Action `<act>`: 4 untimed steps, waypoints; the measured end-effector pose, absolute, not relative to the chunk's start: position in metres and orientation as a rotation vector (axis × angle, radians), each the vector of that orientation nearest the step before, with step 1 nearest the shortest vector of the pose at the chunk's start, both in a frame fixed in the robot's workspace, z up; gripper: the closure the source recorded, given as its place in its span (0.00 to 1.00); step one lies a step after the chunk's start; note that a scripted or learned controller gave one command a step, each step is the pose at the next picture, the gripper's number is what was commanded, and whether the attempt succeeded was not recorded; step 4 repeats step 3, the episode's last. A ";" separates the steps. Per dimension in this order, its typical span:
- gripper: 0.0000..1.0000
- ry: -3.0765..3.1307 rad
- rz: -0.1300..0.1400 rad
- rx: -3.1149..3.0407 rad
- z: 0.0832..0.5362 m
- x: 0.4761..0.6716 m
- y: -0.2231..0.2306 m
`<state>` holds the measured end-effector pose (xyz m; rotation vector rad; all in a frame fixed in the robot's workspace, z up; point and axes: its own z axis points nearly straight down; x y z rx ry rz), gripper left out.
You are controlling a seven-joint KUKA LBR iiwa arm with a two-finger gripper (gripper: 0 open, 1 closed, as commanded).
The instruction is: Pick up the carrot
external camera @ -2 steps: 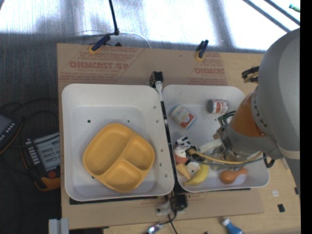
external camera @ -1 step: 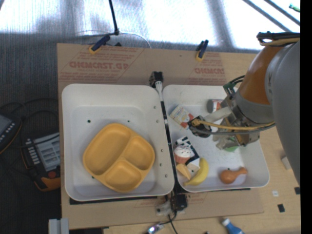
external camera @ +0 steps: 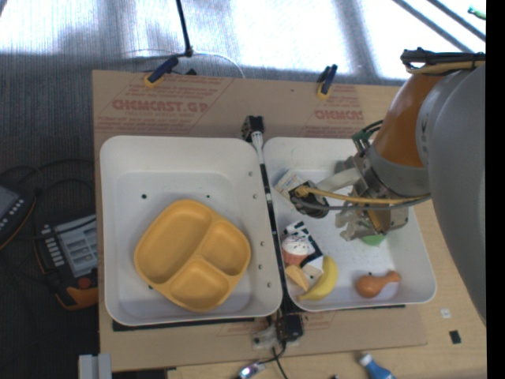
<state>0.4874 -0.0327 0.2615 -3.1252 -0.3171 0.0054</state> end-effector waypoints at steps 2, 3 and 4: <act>1.00 -0.313 0.004 -3.126 0.282 0.483 -0.116; 1.00 -0.316 0.008 -3.123 0.183 0.483 -0.060; 1.00 -0.316 0.008 -3.123 0.183 0.483 -0.060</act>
